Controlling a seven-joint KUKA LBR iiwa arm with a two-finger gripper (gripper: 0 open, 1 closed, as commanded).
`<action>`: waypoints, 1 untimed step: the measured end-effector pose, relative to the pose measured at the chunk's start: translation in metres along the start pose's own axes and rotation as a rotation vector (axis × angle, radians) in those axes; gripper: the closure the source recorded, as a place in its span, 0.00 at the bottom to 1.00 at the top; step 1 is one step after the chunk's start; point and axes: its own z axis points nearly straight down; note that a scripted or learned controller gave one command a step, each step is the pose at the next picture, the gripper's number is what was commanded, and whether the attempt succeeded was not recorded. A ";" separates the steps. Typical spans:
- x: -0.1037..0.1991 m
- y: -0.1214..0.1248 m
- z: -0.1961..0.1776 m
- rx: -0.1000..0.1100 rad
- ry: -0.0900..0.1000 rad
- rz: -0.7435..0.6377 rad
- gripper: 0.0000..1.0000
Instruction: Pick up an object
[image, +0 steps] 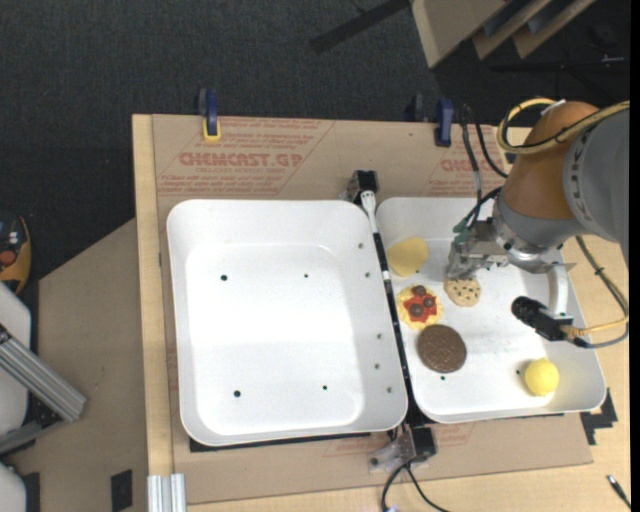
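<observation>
While hovering low in the right bin (580, 395), pincer (462, 268) directly above chip cookie (463, 292), nearly touching its upper edge; grip state impossible to tell. Pizza toy (419, 306) just left, brown disc (441, 349) below.

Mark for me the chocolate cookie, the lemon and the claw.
chocolate cookie (441, 349): camera view, middle of its round brown top.
lemon (541, 378): camera view, middle of its yellow skin.
claw (462, 272): camera view, at its tip, just above the chip cookie (463, 292).
</observation>
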 end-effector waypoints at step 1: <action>0.042 0.058 -0.092 -0.002 0.004 -0.006 1.00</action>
